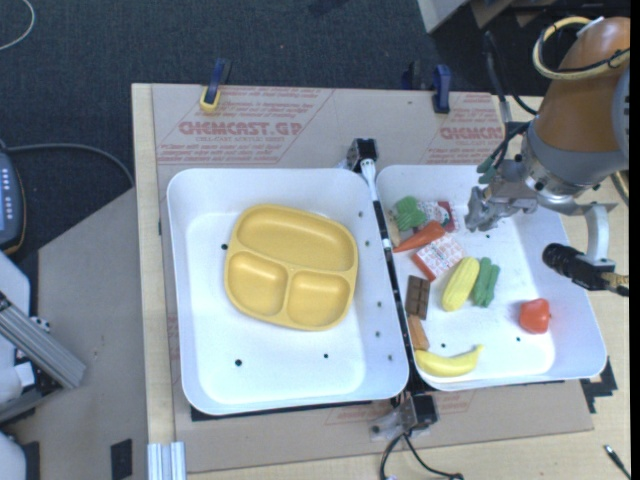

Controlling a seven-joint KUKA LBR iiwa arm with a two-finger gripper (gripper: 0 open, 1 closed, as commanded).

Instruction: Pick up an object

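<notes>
I have the gripper [483,214] hanging over the upper part of the right bin [575,353], at the right of the frame, just to the right of the cluster of toy food. From this slanted view I cannot tell how it is set, and I see nothing caught in it.

The candidates all lie in that right bin. Nearest the gripper, to its left, are a green leafy piece [408,211] and a small red-and-white packet [437,211], with an orange carrot [418,237] just below them and a red-and-white carton [438,257] touching the carrot's lower side. Lower, near the bin's middle, a yellow corn cob [460,282] lies against a green pickle-like piece [485,281]. A brown chocolate bar [417,296] sits near the left wall, a banana [448,361] along the bottom edge, and a red tomato-like piece [535,315] on its own at lower right.

I judge these to be light, hollow plastic toys: stiff, smooth, likely slippery, not fragile. The rounded ones may squirt out of a pinch. I would favour the corn cob, taken across its narrow width at mid-length, though the pickle pressed alongside could block one finger. The tomato stands clear but may roll.

The left bin [190,268] holds a yellow divided plate [291,266].
</notes>
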